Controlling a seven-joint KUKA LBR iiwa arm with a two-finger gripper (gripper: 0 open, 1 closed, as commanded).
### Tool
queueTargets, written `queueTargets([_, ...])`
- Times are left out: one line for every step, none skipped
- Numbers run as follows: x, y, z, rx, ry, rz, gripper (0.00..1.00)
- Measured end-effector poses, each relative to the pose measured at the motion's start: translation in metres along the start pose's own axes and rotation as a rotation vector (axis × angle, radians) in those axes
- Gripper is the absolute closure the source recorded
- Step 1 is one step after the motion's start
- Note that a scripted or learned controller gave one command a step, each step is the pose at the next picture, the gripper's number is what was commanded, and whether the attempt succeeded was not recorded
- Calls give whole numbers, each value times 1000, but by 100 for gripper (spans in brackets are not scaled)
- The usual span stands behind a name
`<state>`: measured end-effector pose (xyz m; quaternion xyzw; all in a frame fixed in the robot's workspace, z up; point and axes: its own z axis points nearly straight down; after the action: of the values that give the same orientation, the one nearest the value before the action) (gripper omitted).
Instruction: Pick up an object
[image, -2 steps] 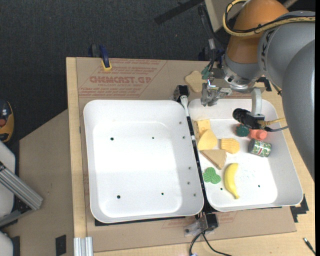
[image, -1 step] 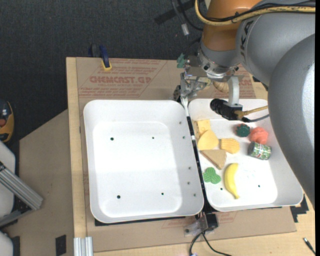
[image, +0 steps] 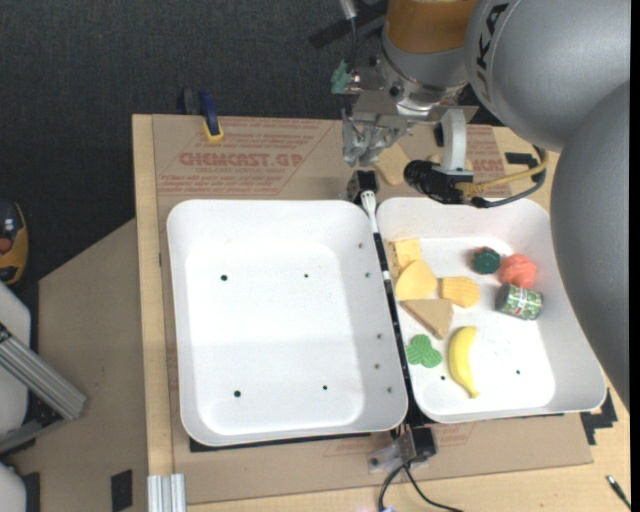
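The claw (image: 368, 150) hangs above the far edge of the tabletop (image: 160, 260), just beyond the top corner where the two bins meet; whether it is wide or narrow I cannot tell from this angle, and nothing is visible in its grasp. The left bin (image: 200, 400) sits beside the right bin (image: 580, 385), which carries all the toys: a yellow banana (image: 462, 362), a green leafy piece (image: 424, 351), yellow cheese-like wedges (image: 416, 282), a tan wedge (image: 430, 316), a small orange-yellow piece (image: 461, 291), a dark green piece (image: 486, 261), a red piece (image: 518, 269) and a green patterned can (image: 521, 302). Every candidate lies toward the camera and slightly right of the claw. The cheese-like wedges are nearest, just inside the bin's left wall. The banana lies farther, its long axis running roughly front to back, so a grasp would likely close across its width
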<state>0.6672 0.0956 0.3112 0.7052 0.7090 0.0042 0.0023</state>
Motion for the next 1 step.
queueTargets([52, -2, 49, 15, -2, 1, 100])
